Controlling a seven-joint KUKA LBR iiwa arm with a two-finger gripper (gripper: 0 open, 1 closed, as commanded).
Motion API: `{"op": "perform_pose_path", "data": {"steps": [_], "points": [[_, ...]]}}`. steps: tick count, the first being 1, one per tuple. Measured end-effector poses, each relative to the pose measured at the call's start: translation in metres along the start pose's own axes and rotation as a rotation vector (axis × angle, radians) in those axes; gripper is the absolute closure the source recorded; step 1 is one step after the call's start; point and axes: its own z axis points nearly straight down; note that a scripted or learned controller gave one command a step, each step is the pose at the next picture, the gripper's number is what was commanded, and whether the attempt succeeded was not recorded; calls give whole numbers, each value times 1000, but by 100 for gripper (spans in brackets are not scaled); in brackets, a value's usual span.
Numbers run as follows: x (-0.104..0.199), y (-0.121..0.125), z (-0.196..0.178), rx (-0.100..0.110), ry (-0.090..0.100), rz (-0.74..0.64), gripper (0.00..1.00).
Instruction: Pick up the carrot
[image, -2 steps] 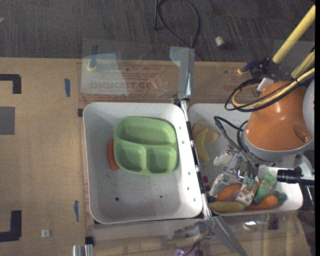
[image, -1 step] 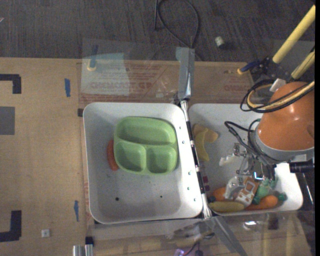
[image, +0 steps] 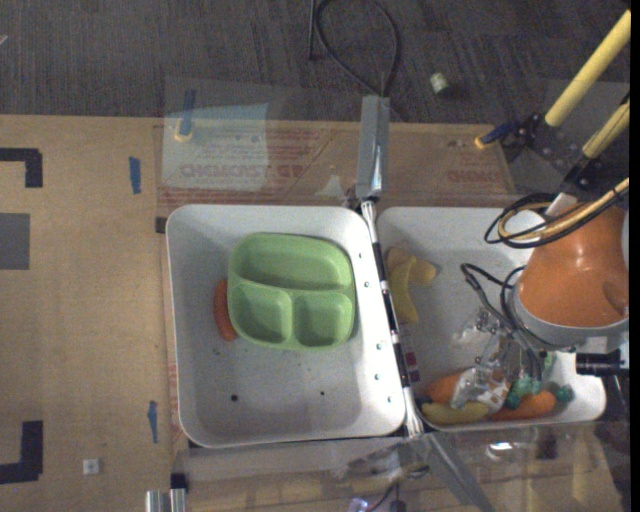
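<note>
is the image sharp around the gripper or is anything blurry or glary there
Camera view: the gripper looks soft and cluttered against the food at the right bin's front edge, so the carrot reads only as an orange blur; the green tray is clearer, evenly lit.

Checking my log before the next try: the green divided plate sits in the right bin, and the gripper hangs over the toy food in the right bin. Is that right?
Not quite. The camera view shows the green divided plate in the left bin, not the right one. The rest holds: the gripper hangs over the toy food in the right bin.
</note>
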Motion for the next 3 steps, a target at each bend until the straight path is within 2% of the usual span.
{"op": "perform_pose_path", "data": {"steps": [1, 2, 3], "points": [[-1, -1, -10, -2, -5, 5, 100], [11, 38, -73, 1, 0, 349, 100], [11, 38, -73, 1, 0, 349, 0]]}}
